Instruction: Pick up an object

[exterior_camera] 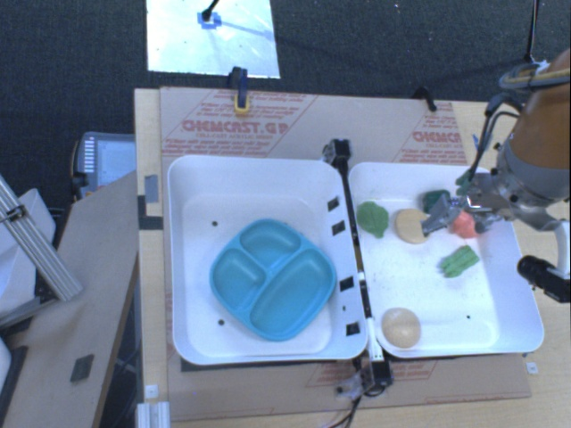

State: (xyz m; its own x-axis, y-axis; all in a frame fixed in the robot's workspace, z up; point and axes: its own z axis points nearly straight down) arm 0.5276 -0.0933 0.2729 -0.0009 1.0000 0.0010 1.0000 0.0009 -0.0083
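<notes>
We see the gripper (pixel 443 214) low over the right bin (pixel 508 328), reaching in from three o'clock, its grey fingers pointing toward nine o'clock. Whether they are spread or closed we cannot tell (they blur into the clutter beneath them).

The objects crowd the far half of this bin. A tan round piece (pixel 410 226) lies just beside the fingertips at nine o'clock, and a green leafy piece (pixel 373 218) sits beyond it, near the divider. A dark green item (pixel 436 200) lies at twelve o'clock of the tips, partly hidden by the gripper. A red-orange piece (pixel 465 225) is tucked against the gripper at its four o'clock side. A light green ridged piece (pixel 459 261) lies at five o'clock, apart from the rest. A pale round ball (pixel 401 326) rests well apart, near the bin's near left corner.

The left bin (pixel 192 239) holds a blue divided tray (pixel 272 277).
</notes>
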